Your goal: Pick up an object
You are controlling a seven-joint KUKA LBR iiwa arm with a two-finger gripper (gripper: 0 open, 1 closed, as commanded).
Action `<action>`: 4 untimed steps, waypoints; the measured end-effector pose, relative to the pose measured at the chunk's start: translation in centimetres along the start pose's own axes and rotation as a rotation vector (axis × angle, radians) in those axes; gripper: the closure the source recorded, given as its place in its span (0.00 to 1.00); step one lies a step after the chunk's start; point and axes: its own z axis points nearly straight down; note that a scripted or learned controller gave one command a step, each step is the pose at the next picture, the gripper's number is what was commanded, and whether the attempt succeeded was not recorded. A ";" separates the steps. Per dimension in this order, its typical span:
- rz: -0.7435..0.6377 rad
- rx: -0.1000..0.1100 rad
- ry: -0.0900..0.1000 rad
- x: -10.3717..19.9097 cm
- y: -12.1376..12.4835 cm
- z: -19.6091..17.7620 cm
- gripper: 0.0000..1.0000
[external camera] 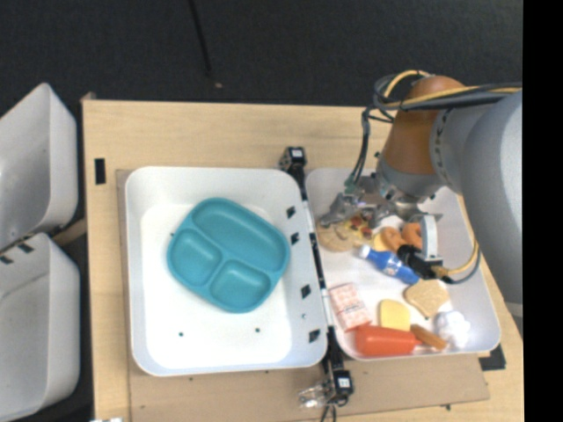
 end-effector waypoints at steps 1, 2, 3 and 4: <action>0.004 -0.001 0.000 -0.1 0.1 -1.0 1.00; -0.006 0.009 0.002 -0.2 0.4 -7.4 1.00; -0.008 0.010 0.003 -0.1 0.9 -11.7 1.00; -0.010 0.013 0.003 -0.2 1.1 -13.4 1.00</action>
